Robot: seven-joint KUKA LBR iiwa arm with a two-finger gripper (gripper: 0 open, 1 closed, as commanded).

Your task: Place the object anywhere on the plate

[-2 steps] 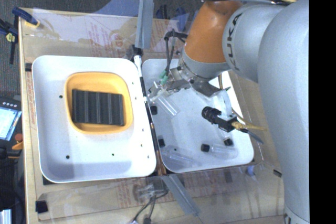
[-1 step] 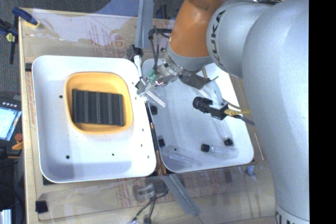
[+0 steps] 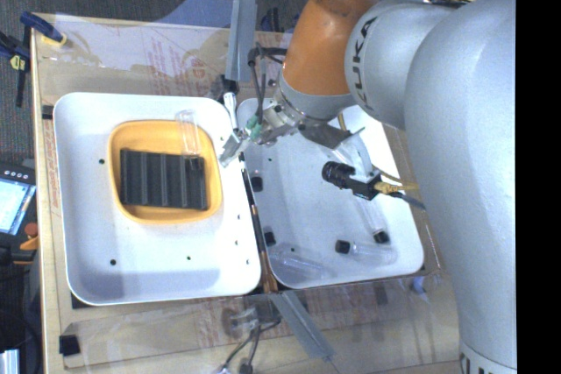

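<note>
Camera view: "KUKA" on arm (image 3: 438, 83).

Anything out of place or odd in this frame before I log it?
One thing: a clear tube lies over the far rim of the yellow plate in the left bin, half on, half off. Similar clear tubes lie loose in the right bin. No spill or damage visible.

Clear tube (image 3: 188, 130) on orange plate (image 3: 131, 136)
</note>
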